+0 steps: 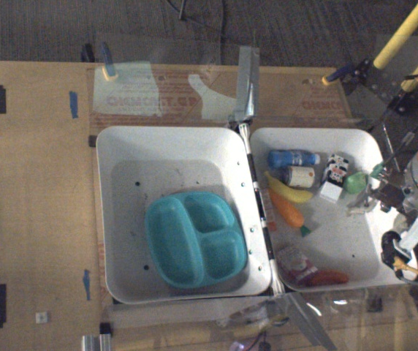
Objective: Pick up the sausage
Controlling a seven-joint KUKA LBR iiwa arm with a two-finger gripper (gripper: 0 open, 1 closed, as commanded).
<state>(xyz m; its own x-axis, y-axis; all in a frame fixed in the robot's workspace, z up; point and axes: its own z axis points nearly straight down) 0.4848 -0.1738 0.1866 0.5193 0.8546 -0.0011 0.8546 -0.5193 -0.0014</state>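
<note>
Two shallow white bins sit side by side on the bench, and the small reddish sausage [328, 277] lies low in the right bin [355, 251], just beside its near wall and a clear packet [297, 263]. The hand [375, 196] hovers over that bin's far right side near a green ball [354, 183], whether spread or closed I cannot tell, so the approach step seems barely begun. Next it likely must travel toward the near wall and descend; open floor lies between, but the wall crowds the sausage.
</note>
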